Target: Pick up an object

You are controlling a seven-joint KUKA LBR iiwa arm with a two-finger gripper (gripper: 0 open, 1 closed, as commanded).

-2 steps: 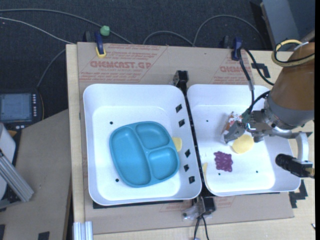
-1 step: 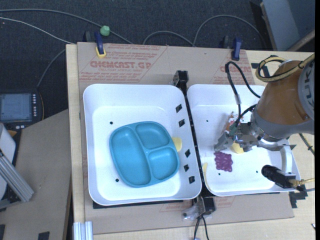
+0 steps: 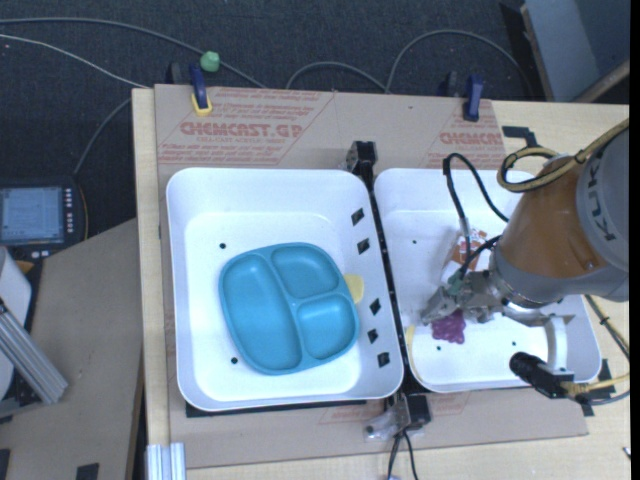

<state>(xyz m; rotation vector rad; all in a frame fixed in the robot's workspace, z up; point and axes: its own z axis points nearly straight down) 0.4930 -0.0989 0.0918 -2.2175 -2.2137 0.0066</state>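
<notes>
Just beneath and to the left of the gripper, on the floor of the right bin: a small purple object, taken as the likeliest target, close against the gripper and perhaps touching it. Hung low over that bin at the end of the grey arm; could not be judged open or closed from this angle, nor seen to grasp anything. Judged as the approach or grasp step, with the lift not yet made. Called next for a closure squarely on the purple object, then a straight rise clear of the bin wall. Lay just beyond the gripper, toward the bin's far wall: a small orange-and-white item. Sat well to the gripper's left, in the left bin: a blue divided tray. Read on the cardboard sheet behind both bins: "CHEMCAST GP" in red, repeated in part further right; on the arm's casing, the letters "KU".
</notes>
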